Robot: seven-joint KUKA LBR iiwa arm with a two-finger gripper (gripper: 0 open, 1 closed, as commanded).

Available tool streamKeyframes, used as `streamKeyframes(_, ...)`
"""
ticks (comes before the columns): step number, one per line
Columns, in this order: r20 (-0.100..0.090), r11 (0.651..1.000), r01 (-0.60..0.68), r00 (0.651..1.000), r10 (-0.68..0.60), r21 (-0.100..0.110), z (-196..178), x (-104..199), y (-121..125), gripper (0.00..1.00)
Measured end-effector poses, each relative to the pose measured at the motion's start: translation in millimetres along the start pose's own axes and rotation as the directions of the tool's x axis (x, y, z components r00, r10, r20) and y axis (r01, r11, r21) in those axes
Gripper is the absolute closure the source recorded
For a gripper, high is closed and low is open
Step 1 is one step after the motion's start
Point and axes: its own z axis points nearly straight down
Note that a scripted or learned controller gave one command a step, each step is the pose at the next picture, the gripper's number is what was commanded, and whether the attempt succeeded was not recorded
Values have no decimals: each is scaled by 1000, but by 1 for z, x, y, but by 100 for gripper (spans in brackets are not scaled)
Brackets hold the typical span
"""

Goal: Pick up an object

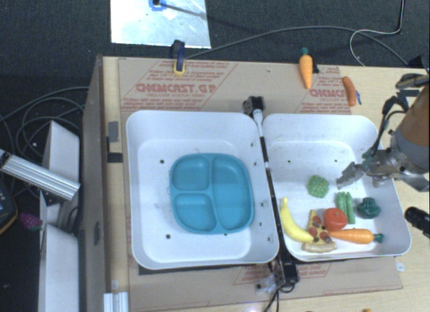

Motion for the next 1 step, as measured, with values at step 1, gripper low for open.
streamKeyframes(1, 0, 1000, 2, 1000, -2, 0, 58, 29, 26, 0)
